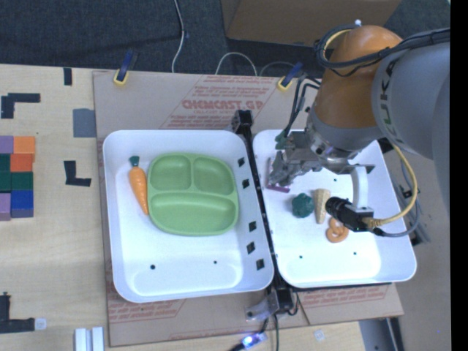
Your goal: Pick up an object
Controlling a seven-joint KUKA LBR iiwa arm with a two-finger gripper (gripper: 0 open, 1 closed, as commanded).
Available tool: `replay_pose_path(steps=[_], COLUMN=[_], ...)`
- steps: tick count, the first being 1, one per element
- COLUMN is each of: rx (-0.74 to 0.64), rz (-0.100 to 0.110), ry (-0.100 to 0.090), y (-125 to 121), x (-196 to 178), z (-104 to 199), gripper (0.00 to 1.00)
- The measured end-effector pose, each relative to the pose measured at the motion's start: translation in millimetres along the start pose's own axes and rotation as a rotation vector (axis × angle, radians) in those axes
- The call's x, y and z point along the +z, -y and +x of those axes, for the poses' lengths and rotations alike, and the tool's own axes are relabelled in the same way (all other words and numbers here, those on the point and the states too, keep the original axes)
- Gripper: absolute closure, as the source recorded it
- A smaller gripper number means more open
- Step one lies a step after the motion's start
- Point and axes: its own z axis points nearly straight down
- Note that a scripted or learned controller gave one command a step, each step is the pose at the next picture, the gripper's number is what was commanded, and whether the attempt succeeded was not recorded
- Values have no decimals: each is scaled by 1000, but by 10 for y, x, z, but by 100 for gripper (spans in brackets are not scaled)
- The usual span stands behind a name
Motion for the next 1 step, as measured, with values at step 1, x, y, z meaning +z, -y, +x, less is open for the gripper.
replay_pose_path(steps=[1], rx=[-1], rz=[1], ry=[0], y=[20], x=[148], z=[597], gripper=[100])
